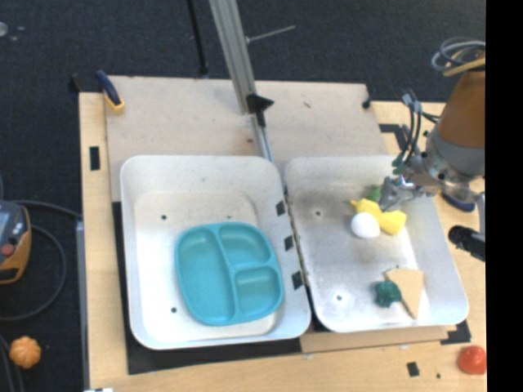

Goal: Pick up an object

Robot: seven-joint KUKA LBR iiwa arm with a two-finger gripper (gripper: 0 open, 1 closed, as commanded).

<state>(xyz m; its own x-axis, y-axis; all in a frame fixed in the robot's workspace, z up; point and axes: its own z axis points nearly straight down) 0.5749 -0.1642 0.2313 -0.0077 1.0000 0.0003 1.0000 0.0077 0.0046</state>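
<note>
Beside the fingers: yellow toy, white ball.

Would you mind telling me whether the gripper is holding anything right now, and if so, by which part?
It cannot be told. The gripper sits low in the right bin, right above the yellow object and white ball, but no object shows clearly between its fingers.

Wooden bench, two white bins side by side, small orange pumpkin, red ball at corners
</note>
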